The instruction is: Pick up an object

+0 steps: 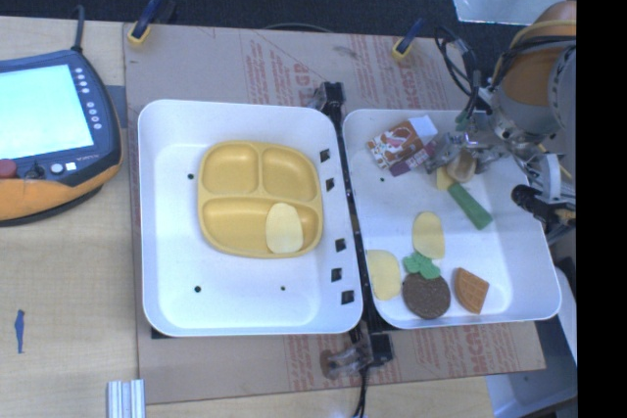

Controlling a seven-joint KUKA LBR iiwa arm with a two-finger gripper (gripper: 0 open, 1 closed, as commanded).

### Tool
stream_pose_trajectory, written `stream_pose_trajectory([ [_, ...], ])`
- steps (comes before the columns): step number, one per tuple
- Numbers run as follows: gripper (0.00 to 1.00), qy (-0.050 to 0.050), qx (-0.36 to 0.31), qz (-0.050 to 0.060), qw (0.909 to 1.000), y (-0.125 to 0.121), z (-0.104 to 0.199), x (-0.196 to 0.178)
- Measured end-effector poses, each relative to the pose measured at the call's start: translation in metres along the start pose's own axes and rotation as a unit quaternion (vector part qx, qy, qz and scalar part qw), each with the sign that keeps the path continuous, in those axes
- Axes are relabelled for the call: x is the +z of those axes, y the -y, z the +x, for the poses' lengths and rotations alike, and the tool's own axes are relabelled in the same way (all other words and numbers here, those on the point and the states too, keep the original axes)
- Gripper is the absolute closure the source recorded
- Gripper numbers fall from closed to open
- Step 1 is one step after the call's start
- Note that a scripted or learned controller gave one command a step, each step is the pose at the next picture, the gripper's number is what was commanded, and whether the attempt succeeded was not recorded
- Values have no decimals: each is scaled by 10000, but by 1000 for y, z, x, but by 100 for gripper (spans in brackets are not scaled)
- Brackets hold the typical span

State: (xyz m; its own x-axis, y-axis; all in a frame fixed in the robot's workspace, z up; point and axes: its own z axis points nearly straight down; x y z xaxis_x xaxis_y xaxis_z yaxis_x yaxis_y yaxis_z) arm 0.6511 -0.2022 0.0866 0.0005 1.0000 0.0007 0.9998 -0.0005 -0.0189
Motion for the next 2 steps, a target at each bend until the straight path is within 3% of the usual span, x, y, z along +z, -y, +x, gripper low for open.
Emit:
stream_pose_trajectory([
  [1, 0, -9, -13, -38, 10000, 92, 18, -3],
  [2, 100, 10, -16, -81, 10000, 88, 16, -15],
])
